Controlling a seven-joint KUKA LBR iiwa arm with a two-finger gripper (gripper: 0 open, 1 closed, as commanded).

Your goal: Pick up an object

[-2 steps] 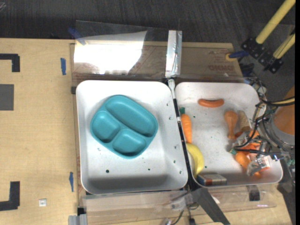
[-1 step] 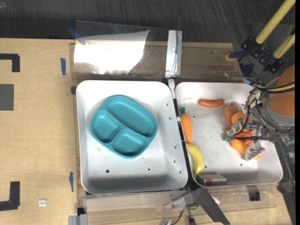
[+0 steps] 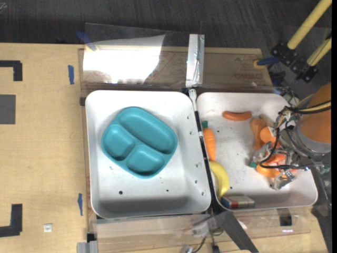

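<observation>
The right bin (image 3: 231, 105) holds several toy foods. An orange-brown sausage (image 3: 237, 115) lies near its far wall. Along the left wall rest a carrot (image 3: 210, 144) and, nearer the front, a yellow banana (image 3: 220, 177). An orange lump (image 3: 260, 131) sits right of centre. My gripper (image 3: 271, 162) reaches in from the right and is low in this bin's right half, directly over a small orange-red item (image 3: 265, 166). Cables and metal parts hide the tips and how that item sits against them.
The left bin (image 3: 95, 141) carries a teal divided plate (image 3: 139, 140). A small red and grey box (image 3: 240, 201) lies at the right bin's front wall. A silver strip (image 3: 195, 59) and clear sheet lie behind the bins. Yellow poles (image 3: 310, 20) stand at the top right.
</observation>
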